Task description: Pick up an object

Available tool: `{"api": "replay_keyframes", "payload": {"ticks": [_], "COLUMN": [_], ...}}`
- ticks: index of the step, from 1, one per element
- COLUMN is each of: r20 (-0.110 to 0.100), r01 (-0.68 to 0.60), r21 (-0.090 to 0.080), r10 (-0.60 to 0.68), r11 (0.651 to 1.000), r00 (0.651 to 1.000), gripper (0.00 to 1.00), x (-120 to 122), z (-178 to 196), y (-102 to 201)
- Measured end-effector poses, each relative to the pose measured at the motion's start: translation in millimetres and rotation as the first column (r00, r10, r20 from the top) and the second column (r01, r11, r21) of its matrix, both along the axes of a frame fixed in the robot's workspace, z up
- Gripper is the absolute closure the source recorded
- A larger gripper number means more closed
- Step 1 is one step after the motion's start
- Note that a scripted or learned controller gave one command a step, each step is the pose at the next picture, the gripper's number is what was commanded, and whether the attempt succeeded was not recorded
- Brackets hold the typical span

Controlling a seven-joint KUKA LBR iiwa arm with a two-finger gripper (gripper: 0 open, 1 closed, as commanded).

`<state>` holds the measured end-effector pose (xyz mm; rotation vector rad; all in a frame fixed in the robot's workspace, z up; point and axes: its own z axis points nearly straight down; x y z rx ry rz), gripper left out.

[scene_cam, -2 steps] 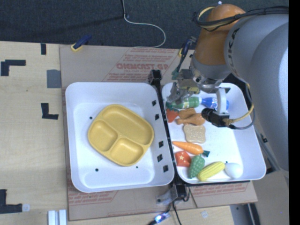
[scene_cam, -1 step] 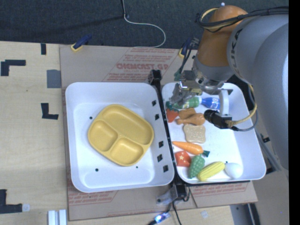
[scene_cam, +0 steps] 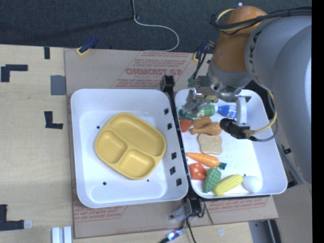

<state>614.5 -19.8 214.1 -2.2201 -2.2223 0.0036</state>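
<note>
My gripper (scene_cam: 194,105) hangs low over the far left corner of the right bin (scene_cam: 267,151). It is right above a green and blue bottle (scene_cam: 218,110) and a small red piece (scene_cam: 185,125) by the bin's left wall. Just in front of it lies a brown drumstick (scene_cam: 207,127), then a slice of bread (scene_cam: 210,145). Nearer the front are a carrot (scene_cam: 203,159), a red fruit (scene_cam: 197,171), a green pickle (scene_cam: 212,178), a corn cob (scene_cam: 228,184) and a white egg (scene_cam: 251,183). I see nothing lifted off the bin floor.
The left bin (scene_cam: 83,135) holds a yellow divided plate (scene_cam: 130,145). The arm's orange band (scene_cam: 235,39) and grey body cover the right bin's far right side. A black cable (scene_cam: 248,130) loops over the bin beside the bottle.
</note>
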Motion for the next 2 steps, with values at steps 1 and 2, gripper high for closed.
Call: {"api": "replay_keyframes", "payload": {"ticks": [1, 2], "r20": [0.000, 0.000], "r01": [0.000, 0.000], "r21": [0.000, 0.000], "r10": [0.000, 0.000], "r11": [1.000, 1.000], "r00": [1.000, 1.000], "gripper": [1.00, 1.00], "x": [-3.0, -2.7], "z": [1.2, 1.5], "y": [-1.8, -2.9]}}
